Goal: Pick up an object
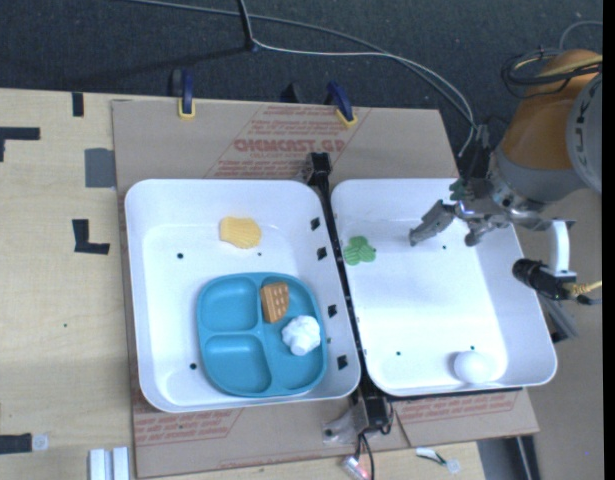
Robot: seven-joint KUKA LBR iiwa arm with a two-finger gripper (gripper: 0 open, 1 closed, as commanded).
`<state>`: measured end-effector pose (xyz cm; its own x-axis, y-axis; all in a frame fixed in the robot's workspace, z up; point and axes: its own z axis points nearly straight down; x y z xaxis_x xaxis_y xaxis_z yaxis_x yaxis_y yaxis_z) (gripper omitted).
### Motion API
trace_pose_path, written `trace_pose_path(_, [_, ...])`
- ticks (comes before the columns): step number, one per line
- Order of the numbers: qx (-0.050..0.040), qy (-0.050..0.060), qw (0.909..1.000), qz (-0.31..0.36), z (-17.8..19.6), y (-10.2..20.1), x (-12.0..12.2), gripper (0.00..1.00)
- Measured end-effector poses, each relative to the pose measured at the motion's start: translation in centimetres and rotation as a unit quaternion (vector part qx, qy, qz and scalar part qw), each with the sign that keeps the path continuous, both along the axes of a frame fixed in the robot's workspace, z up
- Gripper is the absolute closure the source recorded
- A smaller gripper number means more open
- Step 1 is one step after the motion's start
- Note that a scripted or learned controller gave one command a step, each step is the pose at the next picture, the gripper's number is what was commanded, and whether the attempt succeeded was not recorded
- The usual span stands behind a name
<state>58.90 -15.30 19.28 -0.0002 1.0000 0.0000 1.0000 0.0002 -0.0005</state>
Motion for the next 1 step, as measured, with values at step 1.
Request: trace_pose_path(1, [0.0001,-0.002,1.0000,0.002,5.09,4.41,-0.58,0.00])
